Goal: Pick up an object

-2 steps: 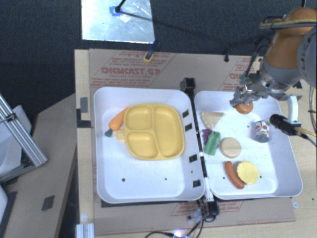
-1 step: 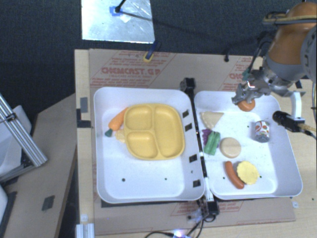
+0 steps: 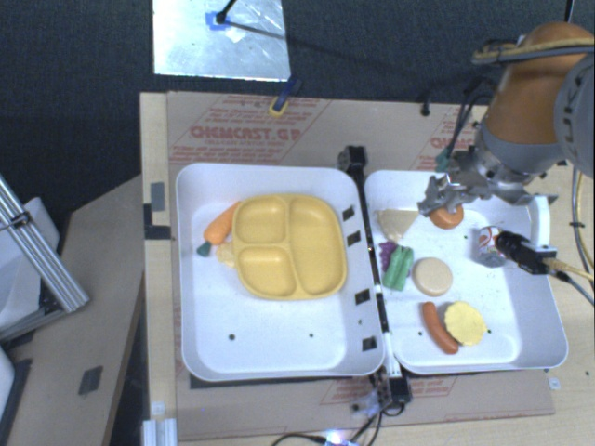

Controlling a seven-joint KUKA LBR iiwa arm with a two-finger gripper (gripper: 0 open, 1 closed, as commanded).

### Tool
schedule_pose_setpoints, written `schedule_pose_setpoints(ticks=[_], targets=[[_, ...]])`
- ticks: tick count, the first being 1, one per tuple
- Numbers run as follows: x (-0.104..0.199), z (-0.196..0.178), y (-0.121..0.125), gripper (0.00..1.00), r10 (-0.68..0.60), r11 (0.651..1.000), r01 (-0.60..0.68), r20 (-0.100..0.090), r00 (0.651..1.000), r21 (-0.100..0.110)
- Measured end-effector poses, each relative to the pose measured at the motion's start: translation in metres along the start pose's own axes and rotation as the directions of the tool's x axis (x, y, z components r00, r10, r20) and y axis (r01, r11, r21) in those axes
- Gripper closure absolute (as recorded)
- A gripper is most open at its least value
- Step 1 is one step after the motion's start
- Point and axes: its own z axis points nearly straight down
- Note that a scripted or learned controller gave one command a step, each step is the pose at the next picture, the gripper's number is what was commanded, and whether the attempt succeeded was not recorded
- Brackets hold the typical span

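Observation:
My gripper (image 3: 441,200) hangs low over the back of the right bin (image 3: 535,342). A small orange round thing (image 3: 448,217) sits right at its tip, partly covered by it; whether it is gripped cannot be made out. In the same bin, to the left and in front, lie a pale wedge (image 3: 397,222), a purple piece (image 3: 386,249), a green piece (image 3: 399,268), a beige disc (image 3: 432,276), a reddish sausage (image 3: 439,327) and a yellow round slice (image 3: 464,322).
The left bin (image 3: 279,351) holds a yellow divided plate (image 3: 284,246) with an orange carrot (image 3: 220,223) against its left rim. A black clip (image 3: 353,157) stands where the bins meet at the back. A shiny metal sheet (image 3: 221,26) lies behind the bench.

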Motion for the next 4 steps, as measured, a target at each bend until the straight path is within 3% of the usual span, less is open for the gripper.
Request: schedule_pose_setpoints(ticks=[2, 3, 4], targets=[[0.055, 0.018, -0.069, 1.0, 0.001, 1.0, -0.001, 0.0, 1.0, 0.003], [0.059, 0.0, -0.069, 1.0, 0.0, 1.0, 0.0, 0.001, 1.0, -0.004], [0.054, 0.019, -0.069, 1.0, 0.006, 1.0, -0.006, 0.001, 1.0, 0.001]])
